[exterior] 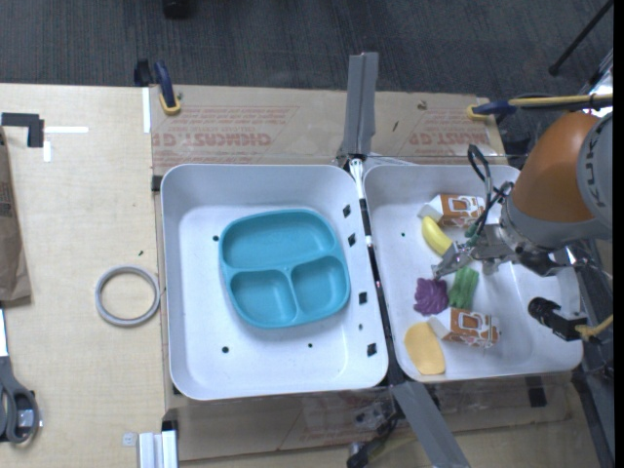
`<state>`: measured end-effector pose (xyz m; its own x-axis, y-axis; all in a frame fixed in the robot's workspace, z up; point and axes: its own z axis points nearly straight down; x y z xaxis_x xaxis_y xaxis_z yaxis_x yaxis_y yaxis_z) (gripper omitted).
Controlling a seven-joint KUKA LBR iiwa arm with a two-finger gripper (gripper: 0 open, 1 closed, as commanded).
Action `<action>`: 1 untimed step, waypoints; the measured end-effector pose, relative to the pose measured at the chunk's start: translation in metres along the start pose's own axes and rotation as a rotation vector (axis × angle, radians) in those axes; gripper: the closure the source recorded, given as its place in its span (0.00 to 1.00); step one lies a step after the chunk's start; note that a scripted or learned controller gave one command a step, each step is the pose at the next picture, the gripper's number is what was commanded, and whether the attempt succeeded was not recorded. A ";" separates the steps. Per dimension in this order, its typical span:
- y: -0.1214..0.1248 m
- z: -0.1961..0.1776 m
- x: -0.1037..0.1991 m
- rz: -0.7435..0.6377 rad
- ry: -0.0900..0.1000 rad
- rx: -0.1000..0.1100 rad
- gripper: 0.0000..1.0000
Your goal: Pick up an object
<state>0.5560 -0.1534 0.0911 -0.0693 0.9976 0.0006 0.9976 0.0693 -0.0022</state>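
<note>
Fingers (456,261) are seen spread apart, nothing held between them, lowered in the right bin (390,261) just above the green vegetable (464,287), beside purple grapes (430,296) and banana (436,234). Vegetable is judged light, stiff, slightly slick; best gripped across its narrow middle.

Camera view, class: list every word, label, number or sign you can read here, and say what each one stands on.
"CHEMICAL GU...", partly legible red print, upside down, on the cardboard sheet behind the left bin; the rest is too faint to read.
More red print on the cardboard behind the right bin: too blurred to read.
The two small cartons, one at the back and one at the front: labels too small to read.
</note>
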 end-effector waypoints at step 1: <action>0.000 -0.009 -0.001 0.005 0.000 -0.001 1.00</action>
<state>0.5562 -0.1545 0.1001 -0.0645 0.9979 0.0003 0.9979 0.0645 -0.0016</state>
